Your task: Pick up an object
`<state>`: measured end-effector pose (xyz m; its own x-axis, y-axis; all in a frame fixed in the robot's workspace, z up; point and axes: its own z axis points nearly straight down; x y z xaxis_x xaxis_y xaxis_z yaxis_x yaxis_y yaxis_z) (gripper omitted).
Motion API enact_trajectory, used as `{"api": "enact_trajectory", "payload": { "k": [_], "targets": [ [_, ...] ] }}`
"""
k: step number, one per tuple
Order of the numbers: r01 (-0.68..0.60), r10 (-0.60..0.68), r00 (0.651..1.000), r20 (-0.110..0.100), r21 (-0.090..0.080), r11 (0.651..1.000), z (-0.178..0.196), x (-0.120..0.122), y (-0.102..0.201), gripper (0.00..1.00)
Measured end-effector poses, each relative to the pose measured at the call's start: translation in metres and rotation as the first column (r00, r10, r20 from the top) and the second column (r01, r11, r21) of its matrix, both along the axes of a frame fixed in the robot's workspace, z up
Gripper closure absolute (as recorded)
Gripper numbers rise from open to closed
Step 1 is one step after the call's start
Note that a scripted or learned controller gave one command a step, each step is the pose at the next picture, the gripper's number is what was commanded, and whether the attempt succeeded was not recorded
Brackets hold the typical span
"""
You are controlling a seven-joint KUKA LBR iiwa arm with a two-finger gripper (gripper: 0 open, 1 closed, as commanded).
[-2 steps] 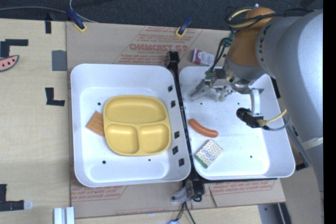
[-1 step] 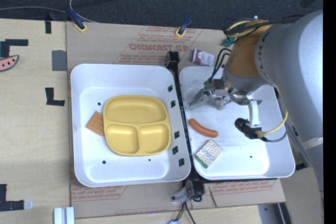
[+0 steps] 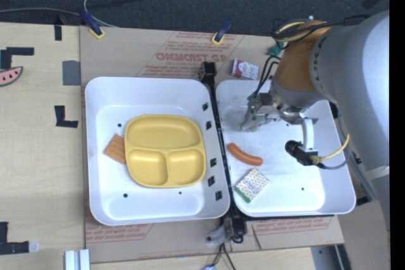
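Note:
In the right bin (image 3: 329,193) lie an orange-red sausage (image 3: 244,153) and, nearer the front, a small green-and-white packet (image 3: 252,185). My gripper (image 3: 252,118) hangs over the back left part of this bin, above and slightly right of the sausage. Its fingers point down toward the bin floor and look empty. The grey arm with its orange band (image 3: 297,66) comes in from the right.
The left bin (image 3: 101,136) holds a yellow compartment plate (image 3: 166,150) with a tan cracker (image 3: 116,148) tucked under its left edge. A small red-and-white packet (image 3: 244,69) lies on the cardboard behind the right bin. A black cable connector (image 3: 302,152) hangs over the right bin.

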<state>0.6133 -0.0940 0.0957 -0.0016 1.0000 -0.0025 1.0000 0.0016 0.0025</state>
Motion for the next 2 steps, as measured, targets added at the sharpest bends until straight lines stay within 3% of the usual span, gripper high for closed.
{"api": "enact_trajectory", "payload": {
  "k": [1,2],
  "targets": [
    [0.0,0.0,1.0,0.0,0.0,1.0,-0.0001,-0.0001,0.0,0.0],
    [-0.001,0.001,1.0,-0.001,0.001,1.0,0.0091,-0.0001,0.0004,1.0]
  ]
}}
